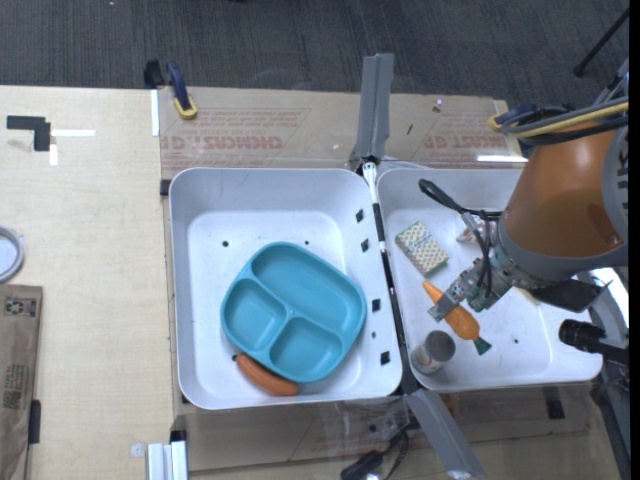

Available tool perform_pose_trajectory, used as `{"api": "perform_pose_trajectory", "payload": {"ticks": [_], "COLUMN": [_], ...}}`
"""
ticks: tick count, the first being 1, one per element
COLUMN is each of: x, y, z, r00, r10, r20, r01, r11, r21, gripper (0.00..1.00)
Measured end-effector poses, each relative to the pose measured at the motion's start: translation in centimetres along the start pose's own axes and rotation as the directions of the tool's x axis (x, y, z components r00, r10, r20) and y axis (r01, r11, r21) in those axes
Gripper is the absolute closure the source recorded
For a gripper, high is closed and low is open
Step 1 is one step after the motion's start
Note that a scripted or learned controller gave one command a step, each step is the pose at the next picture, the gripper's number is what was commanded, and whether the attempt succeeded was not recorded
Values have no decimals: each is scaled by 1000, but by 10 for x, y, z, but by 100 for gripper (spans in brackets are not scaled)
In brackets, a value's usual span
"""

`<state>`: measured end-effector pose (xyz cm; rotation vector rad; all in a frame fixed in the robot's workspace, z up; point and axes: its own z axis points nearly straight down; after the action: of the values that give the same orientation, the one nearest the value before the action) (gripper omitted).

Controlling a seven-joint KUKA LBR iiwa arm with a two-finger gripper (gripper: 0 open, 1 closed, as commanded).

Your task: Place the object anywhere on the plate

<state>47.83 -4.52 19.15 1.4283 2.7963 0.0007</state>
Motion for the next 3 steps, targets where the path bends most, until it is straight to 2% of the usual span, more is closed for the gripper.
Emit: {"api": "perform_pose_trajectory", "payload": {"ticks": [1, 2, 3], "x": [12, 36, 36], "y": [15, 71, 71], "z": [-37, 1, 1], "r00": [996, 977, 977], "r10": [-88, -213, -213], "r20": [1, -2, -2], "r01": [88, 213, 213], "r11": [996, 977, 977], "r21": [0, 3, 3], "gripper": [100, 100, 0]}}
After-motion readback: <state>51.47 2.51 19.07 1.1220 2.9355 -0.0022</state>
